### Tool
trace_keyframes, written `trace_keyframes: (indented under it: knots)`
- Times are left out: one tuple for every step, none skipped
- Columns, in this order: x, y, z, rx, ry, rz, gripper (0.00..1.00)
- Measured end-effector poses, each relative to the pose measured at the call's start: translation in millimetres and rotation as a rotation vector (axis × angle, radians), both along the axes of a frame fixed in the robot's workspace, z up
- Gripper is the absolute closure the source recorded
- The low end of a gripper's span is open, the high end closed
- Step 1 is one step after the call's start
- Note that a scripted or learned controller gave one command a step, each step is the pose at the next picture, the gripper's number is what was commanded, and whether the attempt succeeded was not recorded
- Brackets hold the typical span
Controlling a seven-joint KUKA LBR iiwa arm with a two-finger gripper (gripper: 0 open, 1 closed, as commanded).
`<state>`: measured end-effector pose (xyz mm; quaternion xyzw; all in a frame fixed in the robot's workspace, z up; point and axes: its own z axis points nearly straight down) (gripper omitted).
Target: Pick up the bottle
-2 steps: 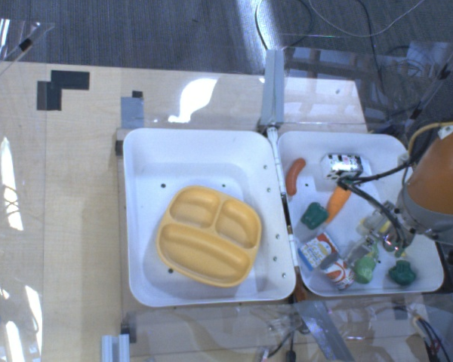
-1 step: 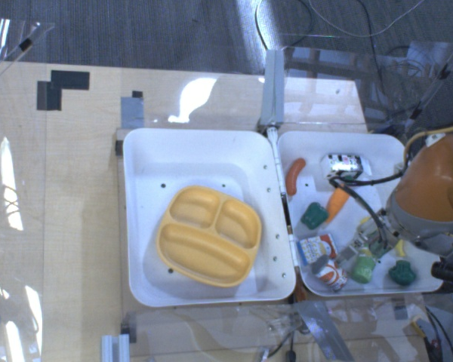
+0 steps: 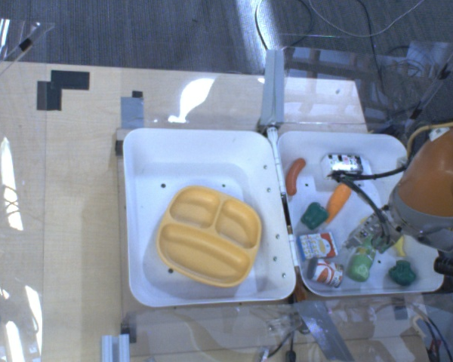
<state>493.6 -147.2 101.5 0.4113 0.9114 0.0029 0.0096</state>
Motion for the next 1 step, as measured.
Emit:
trace_keyframes:
  knots:
    - [-4.0, 0.4, 101.4, -0.003, 0.010, 0.232, 1.00]
